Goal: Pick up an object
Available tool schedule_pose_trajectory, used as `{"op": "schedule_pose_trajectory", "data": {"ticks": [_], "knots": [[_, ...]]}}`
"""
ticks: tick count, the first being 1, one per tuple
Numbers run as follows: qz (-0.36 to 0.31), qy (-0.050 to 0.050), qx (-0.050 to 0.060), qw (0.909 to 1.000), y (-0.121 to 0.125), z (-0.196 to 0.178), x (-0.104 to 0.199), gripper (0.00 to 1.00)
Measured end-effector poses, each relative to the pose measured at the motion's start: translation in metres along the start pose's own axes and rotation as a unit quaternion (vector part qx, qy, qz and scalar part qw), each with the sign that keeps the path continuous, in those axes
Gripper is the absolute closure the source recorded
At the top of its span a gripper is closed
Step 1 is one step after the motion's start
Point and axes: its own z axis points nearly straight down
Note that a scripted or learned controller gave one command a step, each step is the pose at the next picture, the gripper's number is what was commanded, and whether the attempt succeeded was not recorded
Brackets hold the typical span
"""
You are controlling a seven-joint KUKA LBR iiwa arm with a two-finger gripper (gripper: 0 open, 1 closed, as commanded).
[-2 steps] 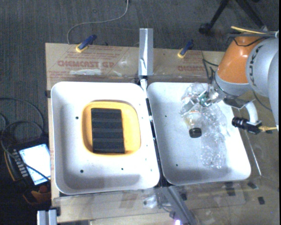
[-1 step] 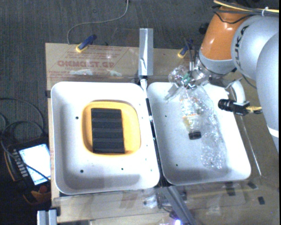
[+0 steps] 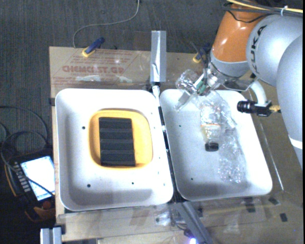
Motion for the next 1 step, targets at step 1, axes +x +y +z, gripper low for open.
{"op": "schedule_pose_trajectory", "data": {"ticks": [1], "knots": [[0.000,0.000,-0.001,1.0000,0.0011,-0.0091,0.0007,1.00]]}}
